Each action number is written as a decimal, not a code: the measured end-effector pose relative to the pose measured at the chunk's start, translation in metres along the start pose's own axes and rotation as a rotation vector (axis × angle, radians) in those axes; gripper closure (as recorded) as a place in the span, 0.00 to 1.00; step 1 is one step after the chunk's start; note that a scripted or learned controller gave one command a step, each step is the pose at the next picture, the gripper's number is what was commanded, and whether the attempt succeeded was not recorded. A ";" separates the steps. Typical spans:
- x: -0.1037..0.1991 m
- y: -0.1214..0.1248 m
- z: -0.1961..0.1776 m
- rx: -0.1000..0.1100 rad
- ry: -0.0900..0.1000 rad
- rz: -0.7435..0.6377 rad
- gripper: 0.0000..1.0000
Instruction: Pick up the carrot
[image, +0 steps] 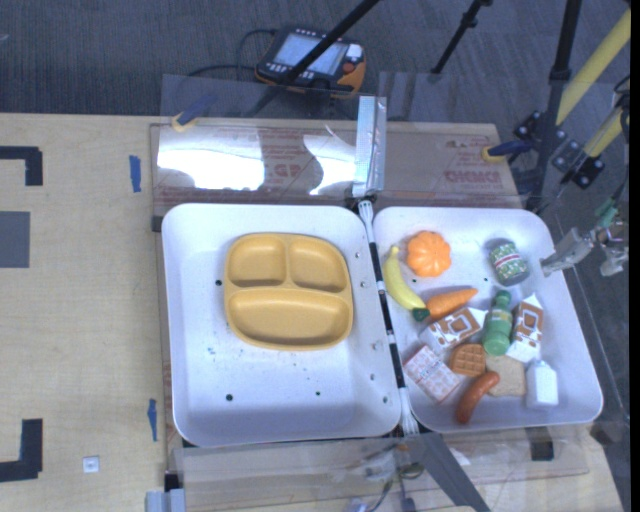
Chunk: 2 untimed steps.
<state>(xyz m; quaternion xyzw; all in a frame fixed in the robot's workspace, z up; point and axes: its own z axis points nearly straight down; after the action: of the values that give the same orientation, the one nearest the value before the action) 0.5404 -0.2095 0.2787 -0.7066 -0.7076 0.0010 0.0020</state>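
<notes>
Camera view is showing the carrot (451, 300) lying on its side in the right bin (578, 352), its thick end pointing toward the far right and its narrow end pointing at the banana (400, 283) just beside it. It is looking like a small plastic toy, so it is probably light, stiff and rather slick; a grip across the thicker middle, fingers closing on the long sides, is seeming the safest hold. Taking the carrot as the landmark: the orange pumpkin (428, 253) is sitting just beyond it, a green bottle (497, 326) is lying just to its right, a printed carton (455, 326) is nearly touching its near side, and a waffle (467, 359) and sausage (476, 393) are lying nearer the camera. The carton and bottle are crowding it most, leaving little room for fingers. The gripper (575, 250) is hanging far to the carrot's right at the bin's edge; I cannot tell how far it is open, and nothing is showing in it. The yellow tray (289, 289) is resting well to the left.
</notes>
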 end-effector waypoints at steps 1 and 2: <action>0.065 0.021 0.076 0.000 0.000 0.052 0.00; 0.085 0.018 0.082 0.003 0.002 0.181 0.00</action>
<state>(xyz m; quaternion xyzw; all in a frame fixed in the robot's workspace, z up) 0.5579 -0.1240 0.1967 -0.7675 -0.6410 0.0018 0.0037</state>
